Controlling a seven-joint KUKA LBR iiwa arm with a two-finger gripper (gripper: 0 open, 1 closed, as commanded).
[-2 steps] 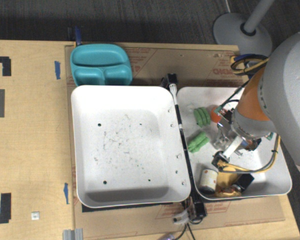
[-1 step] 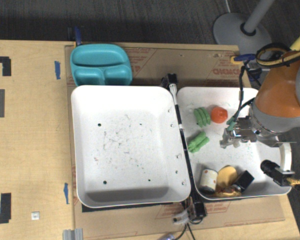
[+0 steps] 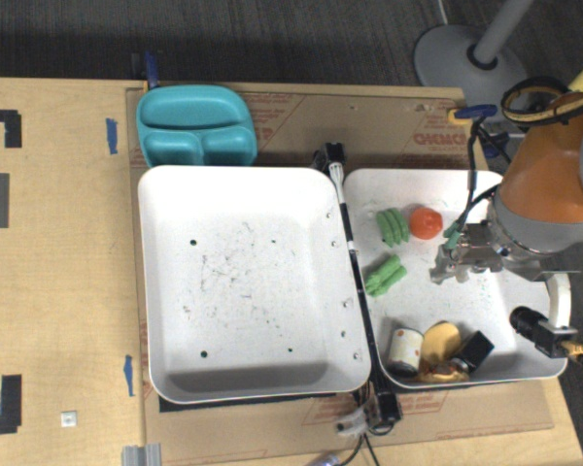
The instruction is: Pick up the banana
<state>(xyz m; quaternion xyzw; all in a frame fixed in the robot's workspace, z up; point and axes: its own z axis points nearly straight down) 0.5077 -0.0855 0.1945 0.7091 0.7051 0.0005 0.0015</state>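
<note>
The banana [image 3: 441, 342] is a yellow, partly browned piece lying near the front edge of the right bin [image 3: 486, 190], between a small white can [image 3: 403, 349] and a black block [image 3: 474, 349]. My gripper [image 3: 456, 259] hangs over the middle of the right bin, up and slightly right of the banana and well apart from it. Nothing is visibly held. The grey wrist with its orange band [image 3: 552, 175] hides the bin's right side.
Two green ridged pieces [image 3: 393, 225] [image 3: 385, 275] and a red tomato [image 3: 427, 222] lie in the right bin behind and left of the gripper. The left bin [image 3: 175, 202] stands alongside. A teal divided tray [image 3: 195, 124] sits behind the left bin.
</note>
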